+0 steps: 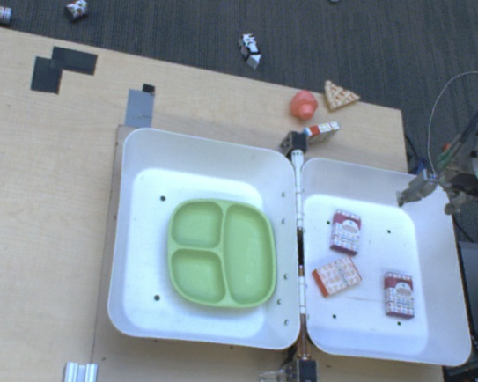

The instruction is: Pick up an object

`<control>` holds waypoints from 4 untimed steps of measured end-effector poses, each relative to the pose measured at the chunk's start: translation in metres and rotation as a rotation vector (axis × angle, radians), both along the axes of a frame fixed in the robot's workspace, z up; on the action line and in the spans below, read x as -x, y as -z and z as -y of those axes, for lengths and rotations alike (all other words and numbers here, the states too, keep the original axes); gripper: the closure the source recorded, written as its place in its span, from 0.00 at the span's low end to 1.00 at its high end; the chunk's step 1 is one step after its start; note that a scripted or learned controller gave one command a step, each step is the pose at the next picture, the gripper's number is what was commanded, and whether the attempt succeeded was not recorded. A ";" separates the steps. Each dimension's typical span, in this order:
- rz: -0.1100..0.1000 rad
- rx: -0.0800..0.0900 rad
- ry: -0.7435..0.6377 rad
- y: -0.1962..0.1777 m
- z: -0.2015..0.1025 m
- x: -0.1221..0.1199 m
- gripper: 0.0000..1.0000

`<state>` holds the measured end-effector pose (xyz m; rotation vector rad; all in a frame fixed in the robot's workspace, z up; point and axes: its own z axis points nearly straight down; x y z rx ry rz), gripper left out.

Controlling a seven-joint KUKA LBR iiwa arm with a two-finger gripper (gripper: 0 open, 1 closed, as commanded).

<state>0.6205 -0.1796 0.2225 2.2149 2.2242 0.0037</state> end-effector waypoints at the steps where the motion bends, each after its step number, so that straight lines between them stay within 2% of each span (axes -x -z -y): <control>1: -0.002 0.000 0.002 0.130 0.009 0.042 0.00; 2: 0.005 0.001 0.001 0.135 -0.056 0.090 0.00; 3: 0.011 0.002 0.000 0.124 -0.056 0.088 1.00; 4: 0.011 0.002 0.000 0.124 -0.056 0.088 0.00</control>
